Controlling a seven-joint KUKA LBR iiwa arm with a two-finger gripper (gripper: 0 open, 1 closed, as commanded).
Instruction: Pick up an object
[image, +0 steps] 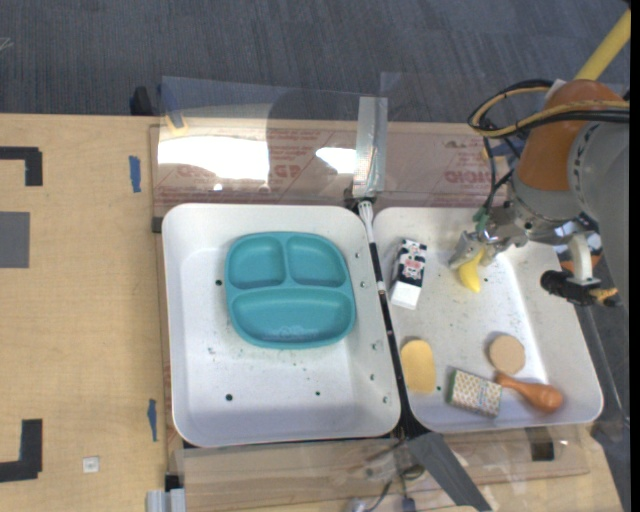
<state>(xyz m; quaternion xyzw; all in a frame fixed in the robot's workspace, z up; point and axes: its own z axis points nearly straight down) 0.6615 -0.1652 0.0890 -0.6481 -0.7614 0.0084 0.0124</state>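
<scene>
The arm reaches in from the right, and its gripper (480, 245) hangs over the back of the right bin (455, 325). A small yellow object (470, 276) lies directly under the gripper tip and looks to be touching it. Further left in that bin lies a small black, white and red box (408, 271). Toward the front are a yellow oval piece (418, 365), a speckled block (475, 392) and a tan round-headed tool with an orange handle (521, 376).
The left bin (190, 330) holds a teal divided plate (290, 290). A ridge separates the two bins. A clear panel and a cardboard wall stand behind them. Black and yellow cables loop near the arm at the upper right.
</scene>
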